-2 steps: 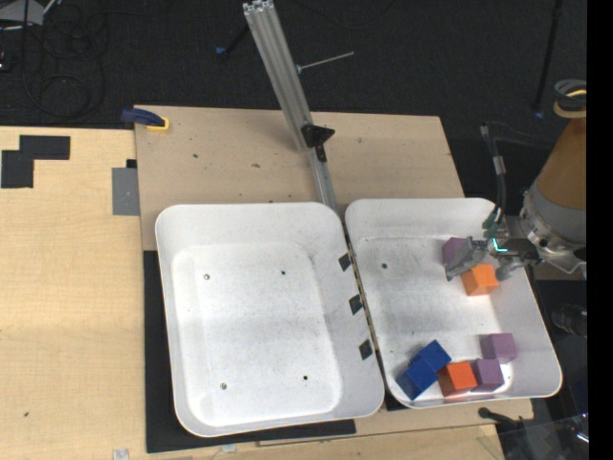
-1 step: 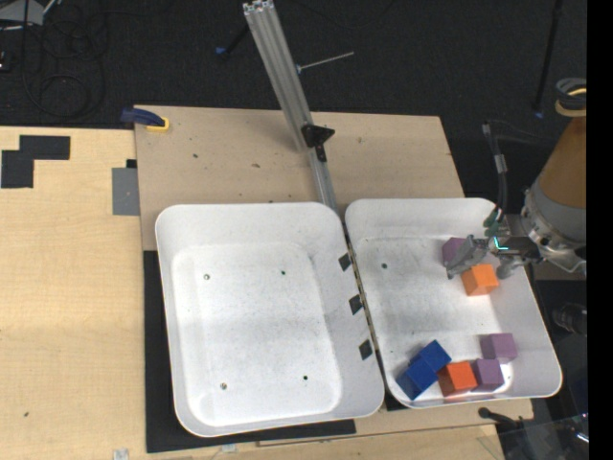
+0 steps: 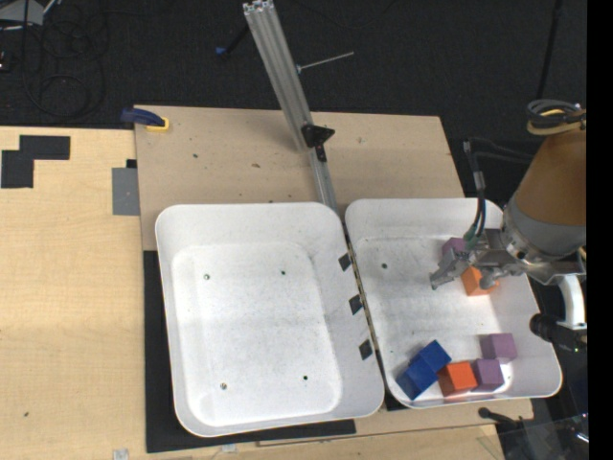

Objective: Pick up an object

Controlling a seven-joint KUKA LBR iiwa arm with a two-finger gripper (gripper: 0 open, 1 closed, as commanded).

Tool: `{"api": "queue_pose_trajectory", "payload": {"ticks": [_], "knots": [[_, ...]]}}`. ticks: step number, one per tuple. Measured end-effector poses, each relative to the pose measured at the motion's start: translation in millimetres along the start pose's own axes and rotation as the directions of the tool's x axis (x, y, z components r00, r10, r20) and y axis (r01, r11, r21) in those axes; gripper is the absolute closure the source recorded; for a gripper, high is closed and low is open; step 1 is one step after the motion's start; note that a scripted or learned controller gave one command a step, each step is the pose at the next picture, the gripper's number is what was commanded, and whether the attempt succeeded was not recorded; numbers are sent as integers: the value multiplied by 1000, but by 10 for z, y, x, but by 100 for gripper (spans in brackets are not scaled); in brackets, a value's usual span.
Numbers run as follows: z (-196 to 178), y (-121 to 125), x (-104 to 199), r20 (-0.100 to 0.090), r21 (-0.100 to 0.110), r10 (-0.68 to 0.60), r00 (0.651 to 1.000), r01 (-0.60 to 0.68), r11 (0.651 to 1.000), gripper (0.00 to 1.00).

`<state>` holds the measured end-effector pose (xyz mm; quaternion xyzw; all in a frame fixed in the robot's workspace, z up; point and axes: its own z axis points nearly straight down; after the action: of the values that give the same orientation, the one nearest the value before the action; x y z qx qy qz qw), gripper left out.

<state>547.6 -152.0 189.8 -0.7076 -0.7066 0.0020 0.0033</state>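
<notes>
The gripper (image 3: 466, 272) hangs low in the right bin (image 3: 412, 238), toward its 2 o'clock corner; whether its grey fingers are spread or closed, I cannot tell. An orange block (image 3: 474, 283) sits right at the fingertips, a small purple piece (image 3: 452, 247) just at 10 o'clock of it. Along the rim at 5 o'clock crowd a blue block (image 3: 423, 368), an orange cube (image 3: 459, 379) and two purple cubes (image 3: 494, 359). No readable writing (anywhere). The left bin (image 3: 192, 228) offers wide bare floor
</notes>
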Motion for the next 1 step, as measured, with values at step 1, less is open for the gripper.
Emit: {"api": "queue_pose_trajectory", "payload": {"ticks": [1], "knots": [[625,-83,15,-1,3,0,1000,0,1000,0]]}}
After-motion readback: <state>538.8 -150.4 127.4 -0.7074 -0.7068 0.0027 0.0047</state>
